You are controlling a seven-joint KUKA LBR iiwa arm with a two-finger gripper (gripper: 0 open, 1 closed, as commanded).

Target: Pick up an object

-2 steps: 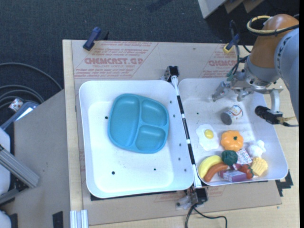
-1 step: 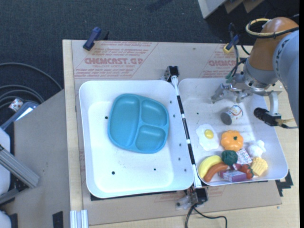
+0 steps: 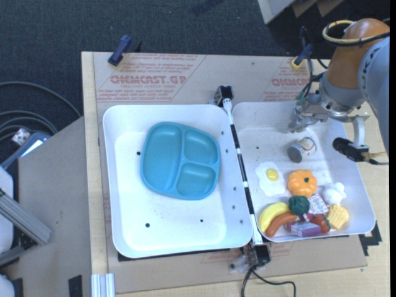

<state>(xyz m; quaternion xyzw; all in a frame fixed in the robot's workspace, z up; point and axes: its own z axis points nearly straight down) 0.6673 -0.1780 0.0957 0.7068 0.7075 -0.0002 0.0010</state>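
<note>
Camera view: right bin point(image 3: 365, 197) holds a fried egg point(image 3: 270, 176), pumpkin point(image 3: 301, 182), banana point(image 3: 272, 214), corn point(image 3: 338, 216) and a small grey can point(image 3: 299, 149) on its side. Gripper point(image 3: 302, 120) hangs low over that bin's far end, near the can; finger state unclear. Left bin point(image 3: 117, 184) carries a blue tray point(image 3: 180, 160). Brown board beneath, dark carpet beyond.

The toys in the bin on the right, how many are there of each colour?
Yellow: 2, banana and corn
Orange: 1, pumpkin
Green: 1, broccoli
White: 2, fried egg and a small white toy
Grey: 1, can
Red or purple: about 3, piled together
Total: about 10
</note>
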